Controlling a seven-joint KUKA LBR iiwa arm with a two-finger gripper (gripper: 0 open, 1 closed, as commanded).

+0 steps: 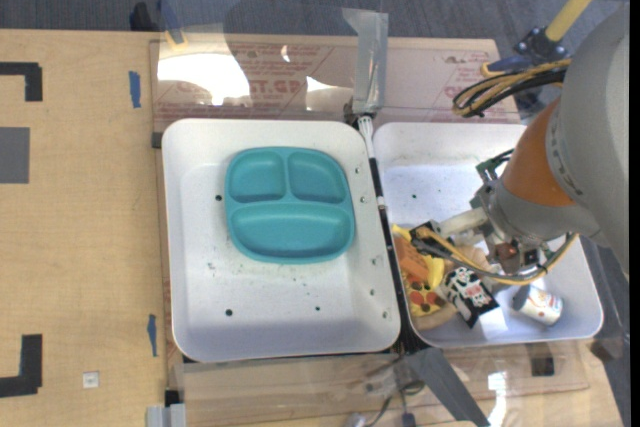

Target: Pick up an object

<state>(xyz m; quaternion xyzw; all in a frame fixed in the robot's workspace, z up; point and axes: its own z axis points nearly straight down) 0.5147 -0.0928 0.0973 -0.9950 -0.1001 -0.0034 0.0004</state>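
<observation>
A teal three-compartment plate (290, 203) lies in the left bin (200, 305). In the right bin (430, 170), a heap of small objects sits near the front left: orange and yellow pieces (418, 265), a black-and-white item (467, 289), and a white cup-like object (540, 305) to the right. My gripper (485, 250) hangs low over this heap, just right of the yellow pieces. The wrist and cables hide its fingers.
The grey arm with its orange band (535, 170) covers the right part of the right bin. A clear plastic wall (365, 65) stands behind the bins. The central divider (380, 215) separates the bins. Cardboard bench surface (70, 215) lies to the left.
</observation>
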